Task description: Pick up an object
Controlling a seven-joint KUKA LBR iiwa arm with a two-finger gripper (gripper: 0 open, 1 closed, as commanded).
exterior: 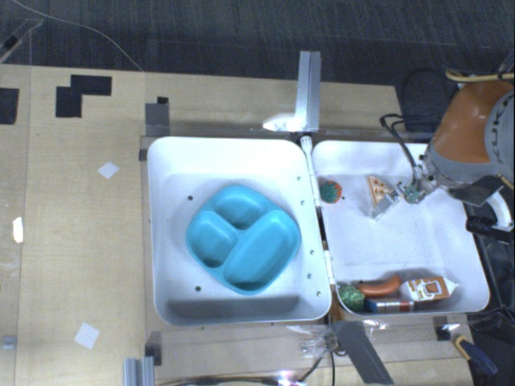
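Note:
In the right bin (418, 240) my gripper (385, 203) hangs low near the back, reaching in from the orange-banded arm (471, 131) at the right. A small orange pizza slice (376, 186) lies just left of and behind the gripper tip, touching or nearly touching it. A red and green strawberry-like toy (329, 190) sits by the bin's left wall. Along the front wall lie a green round piece (350, 297), an orange hot dog (378, 286), a small bottle with an orange label (425, 289) and a red marker (393, 305).
The left bin (173, 175) holds a blue divided plate (243, 238). A metal post (309, 91) stands behind the wall between the bins. Black cables (402, 123) run behind the right bin. The right bin's middle is bare white floor.

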